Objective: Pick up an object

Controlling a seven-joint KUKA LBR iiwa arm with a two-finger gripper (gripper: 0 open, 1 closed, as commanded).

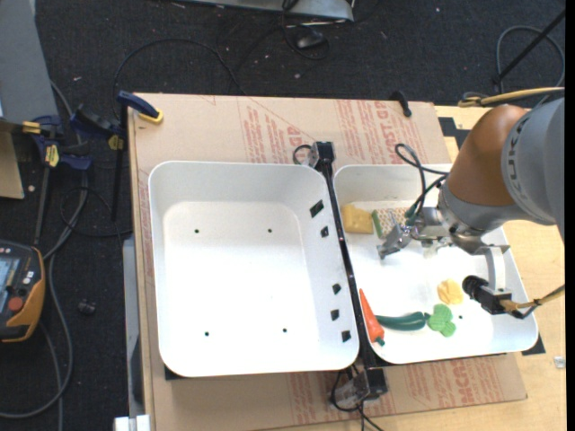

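overhead, the arm (508,173) reaches over the right bin (517,344), and its gripper (393,241) hangs low just below a yellow sponge-like block (358,219) near the bin's upper left corner; i cannot tell how the tool is set, and nothing shows caught in it. toward the bin's lower edge lie an orange carrot (369,317) against the left wall, a dark green pepper-like piece (402,321) beside it, a light green leafy toy (441,321), and a small yellow piece (449,291) just above that.
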